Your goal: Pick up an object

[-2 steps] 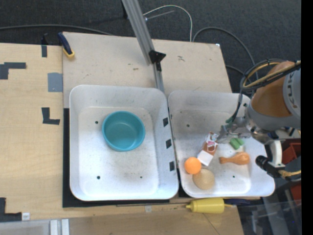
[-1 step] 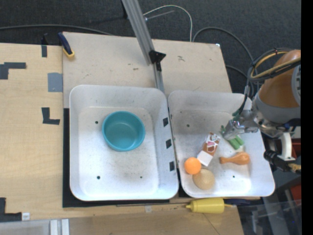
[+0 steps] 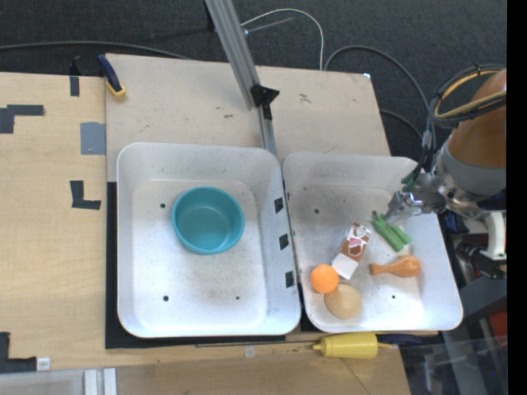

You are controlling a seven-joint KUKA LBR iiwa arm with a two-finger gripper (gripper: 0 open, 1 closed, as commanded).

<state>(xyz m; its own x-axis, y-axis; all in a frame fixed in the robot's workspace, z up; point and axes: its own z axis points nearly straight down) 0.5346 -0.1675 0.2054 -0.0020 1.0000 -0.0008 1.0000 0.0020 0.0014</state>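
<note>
The teal bowl (image 3: 208,220) sits in the bin (image 3: 140,303) far left of the pincer (image 3: 401,203), whose finger state I cannot tell as it hangs over the right bin (image 3: 436,311), with the green piece (image 3: 390,231) just below it and the orange ball (image 3: 324,279) lower-left.

Glossy teal plastic bowl (image 3: 208,220), matt white speckled bins (image 3: 140,303); wood-look bench (image 3: 41,245)

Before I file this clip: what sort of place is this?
Likely a robot lab's grasping bench: two white bins of toy food, a taped-up board, loose cables on dark carpet.
</note>
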